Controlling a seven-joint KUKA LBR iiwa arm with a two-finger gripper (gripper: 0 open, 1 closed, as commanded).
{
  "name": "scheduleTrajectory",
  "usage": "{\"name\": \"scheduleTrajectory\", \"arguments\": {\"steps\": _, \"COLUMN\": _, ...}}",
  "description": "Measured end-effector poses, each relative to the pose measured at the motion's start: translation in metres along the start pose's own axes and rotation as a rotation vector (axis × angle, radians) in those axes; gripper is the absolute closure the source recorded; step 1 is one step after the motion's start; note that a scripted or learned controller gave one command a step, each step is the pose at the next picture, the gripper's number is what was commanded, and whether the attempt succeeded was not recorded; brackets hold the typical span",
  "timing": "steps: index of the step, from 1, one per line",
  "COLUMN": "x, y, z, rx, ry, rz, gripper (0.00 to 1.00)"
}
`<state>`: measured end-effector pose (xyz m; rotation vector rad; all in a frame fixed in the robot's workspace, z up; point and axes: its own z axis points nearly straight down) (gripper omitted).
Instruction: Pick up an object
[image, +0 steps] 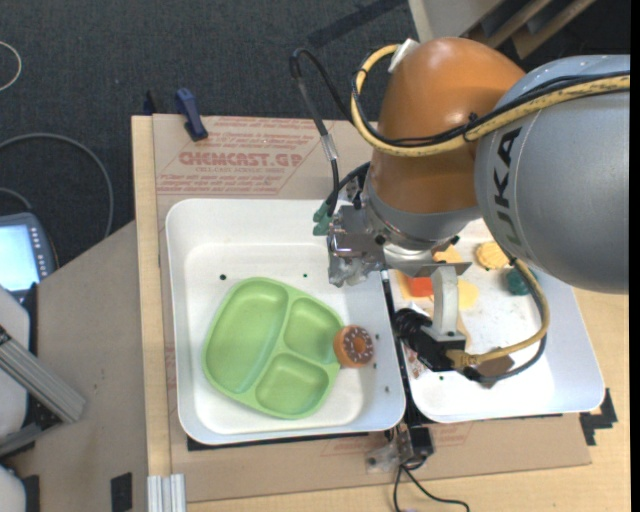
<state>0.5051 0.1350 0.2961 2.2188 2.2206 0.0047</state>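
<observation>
I see the gripper (350, 262) over the left bin (190, 260), near the green plate (270, 345) and donut (355, 346). I cannot tell its grip.

two shallow white bins side by side on a brown board — the left bin (190, 300) and the right bin (570, 370), their inner rims touching. the board (240, 160) bears reddish print along its far edge, with a blue clamp (190, 113) at its far-left corner. dark carpeted floor (90, 70) lies beyond. at the left edge, a lit screen (18, 255) — possibly a tablet — and a grey metal bar (40, 380).
</observation>
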Motion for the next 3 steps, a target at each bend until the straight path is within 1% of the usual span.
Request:
{"name": "scheduleTrajectory", "arguments": {"steps": 1, "x": -0.041, "y": 0.031, "z": 0.137, "rx": 0.017, "ry": -0.005, "rz": 0.007, "gripper": 1.00}}
{"name": "scheduleTrajectory", "arguments": {"steps": 2, "x": -0.049, "y": 0.023, "z": 0.007, "rx": -0.009, "ry": 0.002, "rz": 0.001, "gripper": 1.00}}
{"name": "scheduleTrajectory", "arguments": {"steps": 3, "x": 0.006, "y": -0.026, "z": -0.109, "rx": -0.009, "ry": 0.007, "rz": -0.008, "gripper": 1.00}}
